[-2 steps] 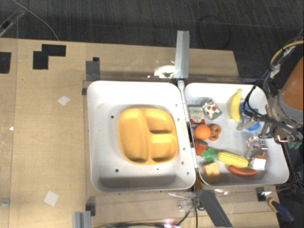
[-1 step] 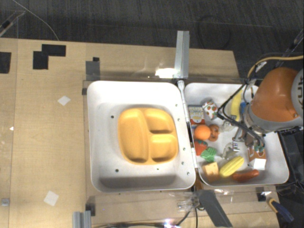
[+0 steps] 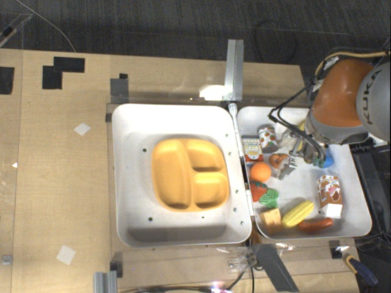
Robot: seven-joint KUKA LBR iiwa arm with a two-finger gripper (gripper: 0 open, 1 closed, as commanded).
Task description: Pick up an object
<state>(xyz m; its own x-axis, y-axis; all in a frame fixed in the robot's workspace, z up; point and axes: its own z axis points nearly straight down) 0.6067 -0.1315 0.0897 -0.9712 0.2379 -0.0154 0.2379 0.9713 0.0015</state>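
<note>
Near edge of the right bin point(image 3: 360, 224): a red sausage-shaped toy point(image 3: 316, 225) lies along the front wall, with a yellow corn cob point(image 3: 298, 212) just behind it and a small yellow block point(image 3: 272, 217) to its left; a brown-and-white carton point(image 3: 330, 195) stands near the right wall; a green leafy toy point(image 3: 268, 195) lies touching a red piece by the left wall, and an orange ball point(image 3: 261, 171) sits just behind them; farther back, a small brown-red object point(image 3: 278, 160) lies just left of the gripper point(image 3: 293, 160), close to its tip but not seen between the fingers; whether the fingers are spread or closed cannot be told from this view; a red-labelled packet point(image 3: 252, 147) and a round white-and-red toy point(image 3: 267, 137) lie toward the far left corner; a blue object point(image 3: 327, 160) shows partly under the wrist; the arm point(image 3: 342, 99) enters from the right, its orange band above the wrist, bent downward over the far half of the right bin with black cables looped beside it; the left bin point(image 3: 128, 182) holds a yellow divided tray point(image 3: 189, 173) at its centre
</note>
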